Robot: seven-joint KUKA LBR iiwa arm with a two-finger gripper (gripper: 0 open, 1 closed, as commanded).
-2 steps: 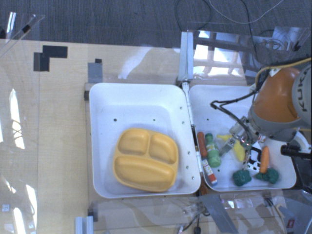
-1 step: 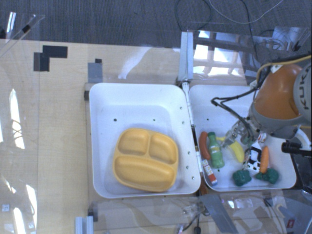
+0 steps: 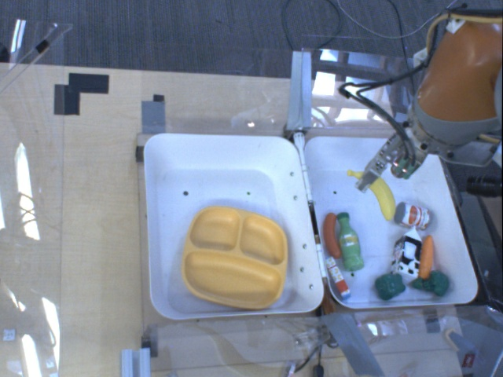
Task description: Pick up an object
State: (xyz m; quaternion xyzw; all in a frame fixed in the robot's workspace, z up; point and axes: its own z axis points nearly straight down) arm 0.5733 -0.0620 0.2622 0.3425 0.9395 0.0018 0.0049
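Broccoli (image 3: 389, 286) lies nearest in the right bin (image 3: 464, 234); no labels legible. Arm slants in from the right, end effector (image 3: 376, 173) slightly open, empty, beside the banana (image 3: 383, 197).

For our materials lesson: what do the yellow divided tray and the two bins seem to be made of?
Yellow divided tray: probably moulded plastic, smooth with a soft sheen, rounded compartment edges. Left bin and right bin: likely thin white plastic, glossy, with rounded corners and formed rims.

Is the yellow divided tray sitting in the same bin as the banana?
No, the yellow tray lies in the left bin, while the banana lies in the right bin.
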